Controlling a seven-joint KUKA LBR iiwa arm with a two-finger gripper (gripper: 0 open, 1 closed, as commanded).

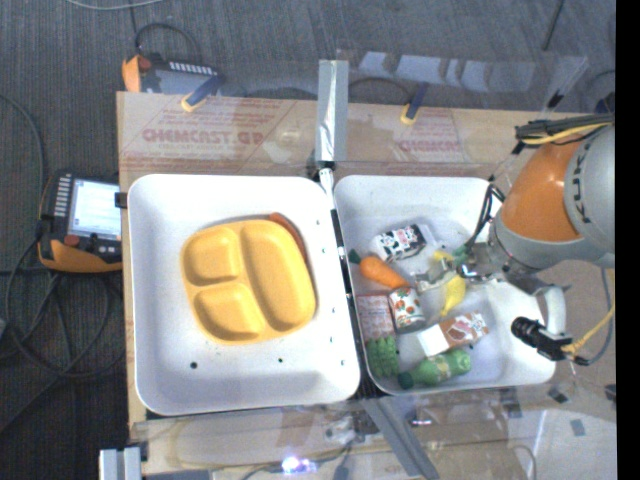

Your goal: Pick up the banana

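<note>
One gripper [452, 271] at banana [455, 293] (rt bin [520, 363]) — touching.

banana [453, 292] | yellow, lying slanted | right bin, among toys

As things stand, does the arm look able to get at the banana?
Probably yes: the claw is already right by the banana in the right bin, and nothing lies on top, though other toys crowd its sides.

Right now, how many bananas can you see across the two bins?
1. The banana lies in the right bin, mid-bin, by the gripper, between the carrot and the arm. The clutter there could hide another.
</note>
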